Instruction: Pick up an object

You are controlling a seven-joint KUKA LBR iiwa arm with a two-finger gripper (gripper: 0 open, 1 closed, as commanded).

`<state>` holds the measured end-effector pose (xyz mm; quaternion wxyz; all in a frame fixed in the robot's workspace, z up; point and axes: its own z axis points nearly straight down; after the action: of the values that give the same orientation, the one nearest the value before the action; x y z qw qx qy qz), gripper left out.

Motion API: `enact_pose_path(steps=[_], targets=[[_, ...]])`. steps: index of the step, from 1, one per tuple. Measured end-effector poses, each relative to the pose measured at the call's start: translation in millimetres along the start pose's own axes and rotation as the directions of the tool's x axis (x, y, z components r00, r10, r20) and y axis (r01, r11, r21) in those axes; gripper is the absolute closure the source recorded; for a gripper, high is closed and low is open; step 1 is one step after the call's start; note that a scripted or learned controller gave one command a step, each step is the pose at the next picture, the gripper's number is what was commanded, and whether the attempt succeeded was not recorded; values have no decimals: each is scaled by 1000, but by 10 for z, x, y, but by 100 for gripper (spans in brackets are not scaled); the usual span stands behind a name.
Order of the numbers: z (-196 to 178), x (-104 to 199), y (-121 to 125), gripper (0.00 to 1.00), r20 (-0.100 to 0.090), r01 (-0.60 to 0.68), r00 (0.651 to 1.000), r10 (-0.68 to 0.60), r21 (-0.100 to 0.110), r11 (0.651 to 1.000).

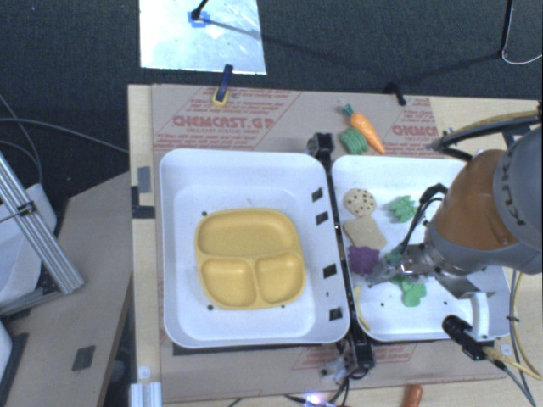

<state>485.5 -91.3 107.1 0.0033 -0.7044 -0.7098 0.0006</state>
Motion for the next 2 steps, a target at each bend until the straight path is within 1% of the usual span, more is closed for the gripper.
enact_pose_path(steps=[1, 2], targets=[[173, -24, 366, 0, 4, -2, 1000, 2, -8, 1000], [-821, 827, 29, 0, 0, 5, 1000, -5, -13, 1000]])
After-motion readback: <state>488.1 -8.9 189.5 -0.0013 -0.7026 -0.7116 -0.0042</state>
